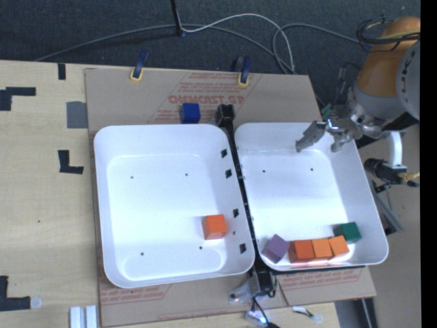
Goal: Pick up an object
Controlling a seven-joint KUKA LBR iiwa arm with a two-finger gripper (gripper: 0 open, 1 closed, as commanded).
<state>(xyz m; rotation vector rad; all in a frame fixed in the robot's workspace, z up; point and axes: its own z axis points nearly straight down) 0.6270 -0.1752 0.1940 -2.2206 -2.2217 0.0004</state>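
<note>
An orange cube (pixel 214 226) lies in the left bin (pixel 123 149), near its lower right. Along the front wall of the right bin (pixel 287 183) sit a purple block (pixel 275 247), a row of orange blocks (pixel 317 249) and a green block (pixel 349 232). My gripper (pixel 321 137) hangs over the right bin's far right corner, well away from all blocks. Its two fingers are spread apart with nothing between them.
A blue cube (pixel 190 112) rests on the cardboard behind the left bin. Black clips (pixel 225 115) join the bins along their shared edge. Cables run across the dark floor at the back. The arm's body (pixel 389 67) stands at the right.
</note>
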